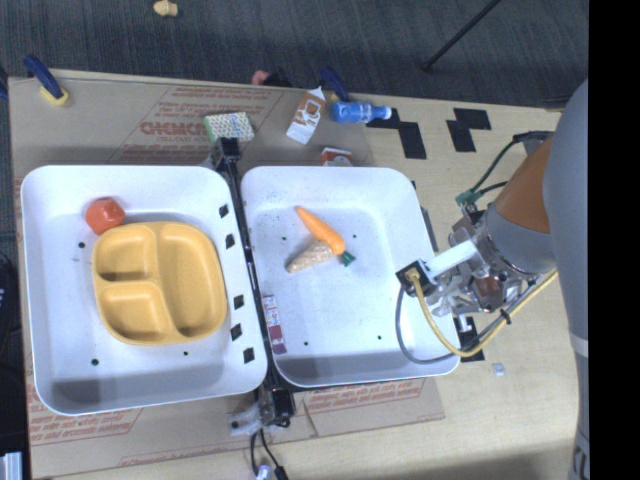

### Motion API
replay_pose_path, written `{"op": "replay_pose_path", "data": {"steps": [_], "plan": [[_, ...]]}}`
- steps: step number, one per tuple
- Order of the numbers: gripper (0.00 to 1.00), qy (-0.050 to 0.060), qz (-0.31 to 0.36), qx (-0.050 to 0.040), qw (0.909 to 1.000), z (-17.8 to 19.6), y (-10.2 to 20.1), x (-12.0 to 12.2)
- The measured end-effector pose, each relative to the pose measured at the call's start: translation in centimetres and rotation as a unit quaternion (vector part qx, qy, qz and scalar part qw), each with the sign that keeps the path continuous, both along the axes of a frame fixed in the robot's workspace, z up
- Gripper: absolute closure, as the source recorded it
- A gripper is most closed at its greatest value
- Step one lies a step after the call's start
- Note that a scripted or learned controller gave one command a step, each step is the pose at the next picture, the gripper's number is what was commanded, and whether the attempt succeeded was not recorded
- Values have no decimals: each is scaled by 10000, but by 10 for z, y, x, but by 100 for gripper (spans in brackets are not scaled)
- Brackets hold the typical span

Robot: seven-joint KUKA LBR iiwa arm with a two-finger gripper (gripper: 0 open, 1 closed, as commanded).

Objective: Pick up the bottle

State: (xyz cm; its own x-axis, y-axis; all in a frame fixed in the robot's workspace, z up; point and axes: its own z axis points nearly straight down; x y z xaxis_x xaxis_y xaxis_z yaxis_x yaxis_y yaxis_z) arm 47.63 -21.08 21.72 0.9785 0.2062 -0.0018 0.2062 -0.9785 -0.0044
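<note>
Left bin (pixel 40 268): we see a yellow divided plate (pixel 158 280) and a red tomato (pixel 105 214).
Right bin (pixel 330 353): we see a carrot (pixel 321 230) touching a beige piece (pixel 308 258).
Bottle (pixel 352 113): blue, lying on the bench behind the right bin.
Gripper (pixel 425 283): over the right bin's right rim; we cannot tell its state.

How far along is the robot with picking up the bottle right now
Nothing looks done yet. The blue bottle lies on the bench behind the right bin, outside both bins. The gripper sits at that bin's right edge, well away from the bottle, with nothing visibly held. Left to do: reach the bottle, grasp it and lift it.
</note>
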Motion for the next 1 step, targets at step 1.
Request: {"op": "replay_pose_path", "data": {"steps": [1], "plan": [[100, -1, 3, -3, 10000, 8, 0, 0]]}}
